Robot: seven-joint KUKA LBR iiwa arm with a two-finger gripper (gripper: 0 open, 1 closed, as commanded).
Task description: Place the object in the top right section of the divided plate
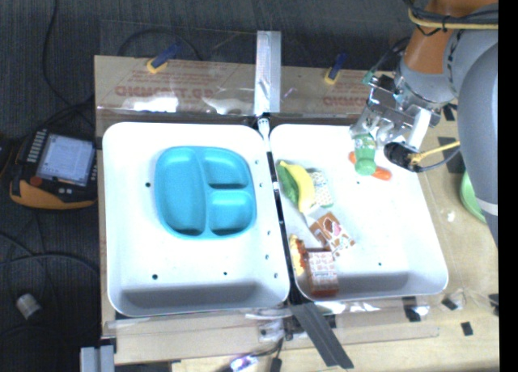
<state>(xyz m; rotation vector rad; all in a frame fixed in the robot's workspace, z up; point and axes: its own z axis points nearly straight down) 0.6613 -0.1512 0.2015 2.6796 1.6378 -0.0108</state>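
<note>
A grey KUKA arm (473, 112) with an orange band reaches in from the right over the far right corner of the right bin (405, 233), its gripper (371, 142) poised above a small green and orange object (368, 160) that sits just below the fingertips; the view does not settle whether the fingers are spread, closed or touching it. The object lies at the bin's far right, well apart from the rest of the clutter: a yellow banana-shaped toy (297, 183) near the bin's left wall, a patterned packet (332, 233) just beyond it toward the middle, and a red-and-white box (317, 269) at the near edge. In the left bin (137, 265), the blue divided plate (205, 190) rests near the centre, across the divider from the arm.
</note>
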